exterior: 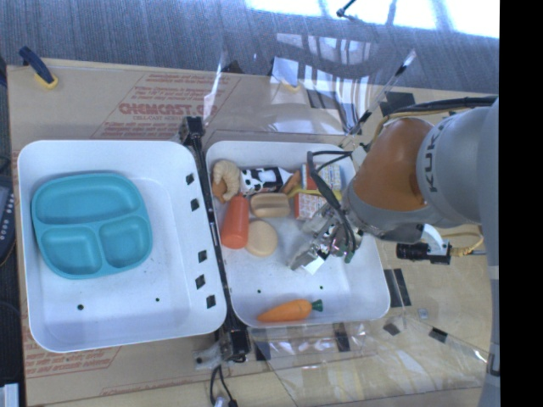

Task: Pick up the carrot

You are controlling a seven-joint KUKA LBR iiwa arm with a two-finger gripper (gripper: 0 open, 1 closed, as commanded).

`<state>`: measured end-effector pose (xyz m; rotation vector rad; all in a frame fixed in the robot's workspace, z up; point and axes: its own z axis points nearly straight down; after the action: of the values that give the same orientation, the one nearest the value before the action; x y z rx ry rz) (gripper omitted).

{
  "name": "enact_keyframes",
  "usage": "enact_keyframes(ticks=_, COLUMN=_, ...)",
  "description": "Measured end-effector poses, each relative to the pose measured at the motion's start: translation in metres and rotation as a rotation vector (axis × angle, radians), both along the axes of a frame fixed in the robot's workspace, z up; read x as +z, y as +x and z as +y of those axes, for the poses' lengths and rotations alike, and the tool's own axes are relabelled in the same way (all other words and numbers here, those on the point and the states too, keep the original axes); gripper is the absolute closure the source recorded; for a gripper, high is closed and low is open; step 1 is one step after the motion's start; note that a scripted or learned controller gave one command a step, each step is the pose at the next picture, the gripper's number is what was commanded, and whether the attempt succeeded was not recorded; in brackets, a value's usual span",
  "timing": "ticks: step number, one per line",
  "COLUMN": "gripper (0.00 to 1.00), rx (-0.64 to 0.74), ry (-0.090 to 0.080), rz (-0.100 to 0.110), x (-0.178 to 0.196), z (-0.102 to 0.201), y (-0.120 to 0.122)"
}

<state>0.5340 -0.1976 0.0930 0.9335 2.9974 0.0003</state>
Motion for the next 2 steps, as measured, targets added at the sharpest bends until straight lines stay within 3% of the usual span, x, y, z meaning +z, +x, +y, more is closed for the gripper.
enact_keyframes(ticks=1, gripper=0.0, rx=0.06, ry=0.0, rz=-0.001, x=0.048, z=0.038, y=-0.056)
enact_keyframes(ticks=2, gripper=0.0, rx=-0.016, ry=0.002, rz=0.004, x=-0.002, z=0.047, y=0.012)
